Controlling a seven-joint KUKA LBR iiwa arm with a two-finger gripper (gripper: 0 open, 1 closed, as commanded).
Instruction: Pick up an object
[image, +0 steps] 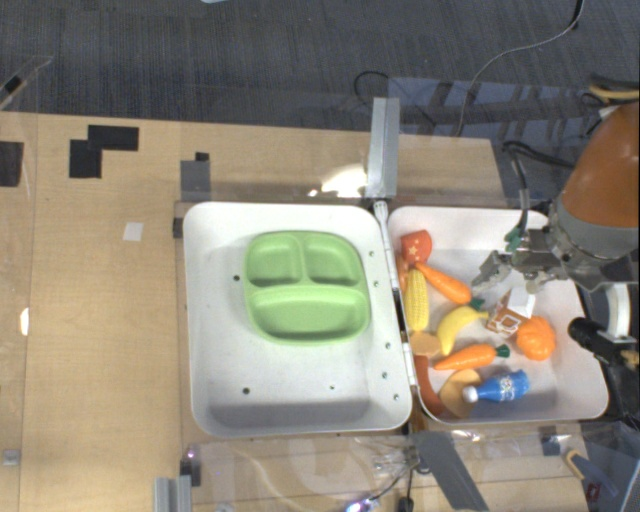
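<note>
Spanning the wooden bench (90, 330), two white bins (215, 400) sit side by side.

I count two white bins, the left bin (215, 300) and the right bin (590, 400). One green tray (305, 285). Two carrots (445, 284) (468, 356), one corn cob (416, 300), one banana (458, 324), one orange (536, 339), one blue bottle (497, 389).

Single fixed overhead camera, slanted over bins (200, 300).

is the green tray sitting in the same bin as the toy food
No, the green tray lies alone in the left bin, while the corn, banana and other toy food are in the right bin.
</note>
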